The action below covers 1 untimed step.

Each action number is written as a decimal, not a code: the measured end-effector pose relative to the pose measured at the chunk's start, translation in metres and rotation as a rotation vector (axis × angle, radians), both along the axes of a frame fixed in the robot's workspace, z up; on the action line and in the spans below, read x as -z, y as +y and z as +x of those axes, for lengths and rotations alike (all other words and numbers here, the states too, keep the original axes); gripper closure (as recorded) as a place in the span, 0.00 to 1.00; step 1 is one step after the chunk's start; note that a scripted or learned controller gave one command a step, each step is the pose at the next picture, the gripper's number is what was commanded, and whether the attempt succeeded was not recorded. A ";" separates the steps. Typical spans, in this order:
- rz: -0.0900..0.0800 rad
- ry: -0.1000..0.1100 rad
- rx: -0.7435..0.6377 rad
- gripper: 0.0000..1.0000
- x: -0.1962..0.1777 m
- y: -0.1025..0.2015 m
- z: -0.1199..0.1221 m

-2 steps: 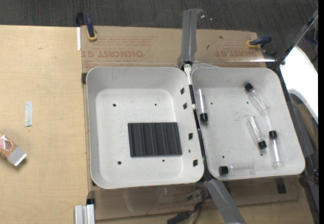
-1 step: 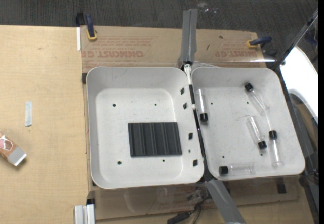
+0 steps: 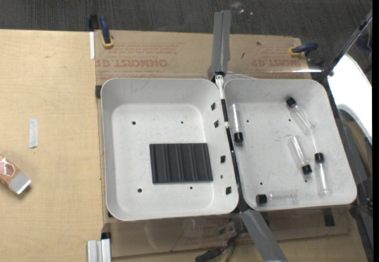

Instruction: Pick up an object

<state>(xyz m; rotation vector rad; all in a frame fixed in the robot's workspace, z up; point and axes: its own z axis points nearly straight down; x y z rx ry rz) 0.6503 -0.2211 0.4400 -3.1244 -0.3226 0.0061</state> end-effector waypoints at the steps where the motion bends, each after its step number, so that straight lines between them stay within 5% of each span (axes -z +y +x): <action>1: 0.000 0.000 0.000 1.00 0.000 0.000 0.001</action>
